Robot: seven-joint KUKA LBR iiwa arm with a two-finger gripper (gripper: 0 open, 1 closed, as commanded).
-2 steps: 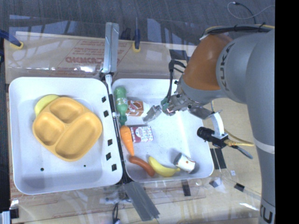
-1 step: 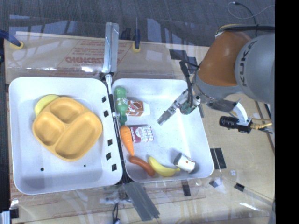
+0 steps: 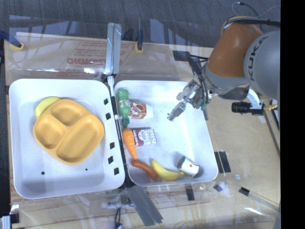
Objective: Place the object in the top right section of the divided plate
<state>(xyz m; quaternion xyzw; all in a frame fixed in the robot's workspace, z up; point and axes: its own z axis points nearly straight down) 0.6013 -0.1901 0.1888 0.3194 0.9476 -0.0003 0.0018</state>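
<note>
- The arm point(image 3: 248, 56) is being reached in from the right, with its orange band held above the upper right corner of the right bin point(image 3: 202, 142); this posture is judged to be kept high so that the bin wall is cleared.
- The left bin point(image 3: 24, 175) is being occupied by the divided plate point(image 3: 69, 130), set toward its upper left; open white floor is being left along the bin's lower and right sides.
- The plate is being shown turned at a slant, so its top right section point(image 3: 70, 111) is judged to be the compartment nearest the wall between the bins.
- The right bin is being crowded along its left and lower edges, while bare floor is being left in its middle and right, where room for a descent is judged widest.
- The gripper point(image 3: 172, 117) is being held over the upper middle of the right bin, angled down to the left; nothing is being seen between its fingers, and whether they are spread or closed cannot be told.
- The object is not yet being singled out: a green bottle point(image 3: 123, 101), a carton point(image 3: 138, 110), a packet point(image 3: 144, 136), a carrot point(image 3: 129, 142), a sausage point(image 3: 143, 169), a banana point(image 3: 166, 171) and a small can point(image 3: 189, 166) are all being left in the right bin.
- The carton is judged the nearest candidate, lying near the gripper's tip.
</note>
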